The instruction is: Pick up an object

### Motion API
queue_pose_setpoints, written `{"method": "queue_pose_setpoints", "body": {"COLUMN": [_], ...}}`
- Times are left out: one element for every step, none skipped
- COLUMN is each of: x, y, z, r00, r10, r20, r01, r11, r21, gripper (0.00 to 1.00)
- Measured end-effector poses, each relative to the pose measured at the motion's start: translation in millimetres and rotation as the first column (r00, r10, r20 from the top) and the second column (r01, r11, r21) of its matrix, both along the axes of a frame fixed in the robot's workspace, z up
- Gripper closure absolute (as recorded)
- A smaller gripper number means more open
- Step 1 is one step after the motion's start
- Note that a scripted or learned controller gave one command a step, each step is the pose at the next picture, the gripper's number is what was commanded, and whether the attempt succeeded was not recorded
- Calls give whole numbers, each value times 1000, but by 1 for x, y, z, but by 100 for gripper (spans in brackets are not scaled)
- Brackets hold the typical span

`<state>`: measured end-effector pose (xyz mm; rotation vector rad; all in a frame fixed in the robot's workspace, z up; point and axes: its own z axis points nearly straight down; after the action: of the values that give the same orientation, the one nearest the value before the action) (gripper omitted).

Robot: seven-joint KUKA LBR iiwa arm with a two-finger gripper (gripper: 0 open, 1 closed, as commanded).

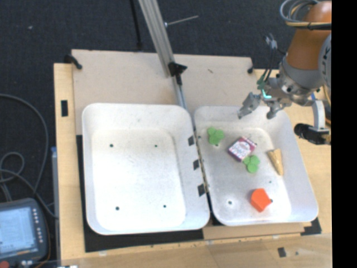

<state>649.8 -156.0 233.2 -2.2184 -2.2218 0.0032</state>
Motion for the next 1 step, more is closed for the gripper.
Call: {"method": "queue_pose_setpoints", "body": {"x": [1], "y": [0], "z": [3], "r00": [1000], "r10": [2], "r20": [4], "r01": [-2], "r11": [1000], "r21": [-3], "gripper": [0]}}
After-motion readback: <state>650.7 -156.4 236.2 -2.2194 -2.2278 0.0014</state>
